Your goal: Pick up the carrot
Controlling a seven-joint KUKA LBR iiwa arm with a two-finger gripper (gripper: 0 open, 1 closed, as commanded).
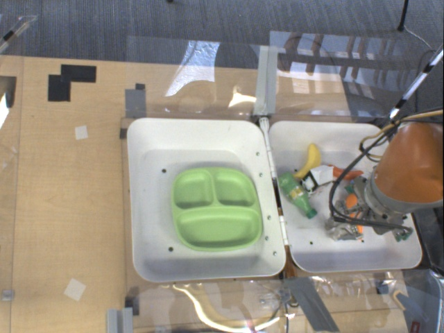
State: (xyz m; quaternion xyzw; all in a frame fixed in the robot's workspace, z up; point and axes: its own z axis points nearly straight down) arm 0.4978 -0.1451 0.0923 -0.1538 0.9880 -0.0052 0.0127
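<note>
Over on the left, the left bin point(139, 186) carries a green divided plate point(216, 209), out of the action. Moving across: in the right bin point(305, 252) a green bottle point(297, 194) lies beside a yellow banana point(311, 159). The carrot point(351, 201) peeks out orange, crowded under the arm's cables. The risk, I'd say: the pincer point(347, 229) nips a cable or neighbouring clutter instead. How it stands, I cannot tell; the wrist covers it.

Single fixed camera above bench point(62, 207), looking down aslant, both bins point(139, 186) framed
</note>
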